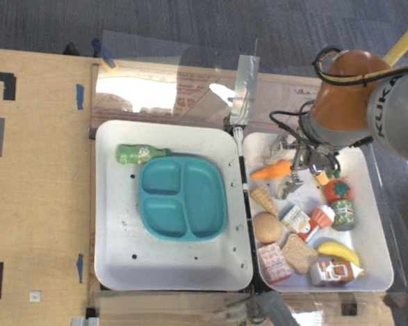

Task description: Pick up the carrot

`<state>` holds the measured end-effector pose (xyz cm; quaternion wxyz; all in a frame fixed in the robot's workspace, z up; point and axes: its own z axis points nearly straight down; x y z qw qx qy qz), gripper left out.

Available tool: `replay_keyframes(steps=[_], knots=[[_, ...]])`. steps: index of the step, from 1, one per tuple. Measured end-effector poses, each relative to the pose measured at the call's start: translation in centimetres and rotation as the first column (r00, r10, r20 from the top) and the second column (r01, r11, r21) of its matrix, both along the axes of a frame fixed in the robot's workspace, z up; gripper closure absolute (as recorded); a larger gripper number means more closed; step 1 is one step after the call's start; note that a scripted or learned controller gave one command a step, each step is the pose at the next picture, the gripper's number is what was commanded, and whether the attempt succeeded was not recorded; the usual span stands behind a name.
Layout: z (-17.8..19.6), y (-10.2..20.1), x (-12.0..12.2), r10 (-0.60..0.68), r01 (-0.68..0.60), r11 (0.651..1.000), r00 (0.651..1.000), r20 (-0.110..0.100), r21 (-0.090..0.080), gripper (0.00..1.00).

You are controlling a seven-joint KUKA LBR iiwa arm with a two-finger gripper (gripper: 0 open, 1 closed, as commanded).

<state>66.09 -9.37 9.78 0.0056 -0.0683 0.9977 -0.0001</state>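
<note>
Carrot: I see one carrot [272, 170] lying in the upper left of the right bin [378, 265], tip toward the divider.
Gripper: my gripper [297, 174] hangs just right of the carrot's thick end; I cannot tell how wide it stands or whether it has hold of anything.
Step in hand: closing on the carrot, by my judgement.
Doing it well: I would centre over the carrot's thick middle, straddle it across its width, and keep clear of the cracker [263, 198] just below.
Count, right bin: one tomato [339, 190], one banana [338, 252], one cookie [268, 228].
Count, left bin [108, 243]: one teal divided plate [183, 197], one green bottle [141, 154].
</note>
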Motion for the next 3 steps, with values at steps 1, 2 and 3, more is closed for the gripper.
replay_keyframes(steps=[1, 2, 3], knots=[[1.2, 0.1, 0.2, 0.000, 0.000, 1.000, 1.000, 0.009, 0.000, 1.00], [16.2, 4.3, -12.2, -0.090, 0.090, 0.996, 0.996, 0.009, 0.001, 1.00], [8.7, 2.9, -15.1, 0.173, -0.173, 0.985, 0.985, -0.009, 0.000, 1.00]])
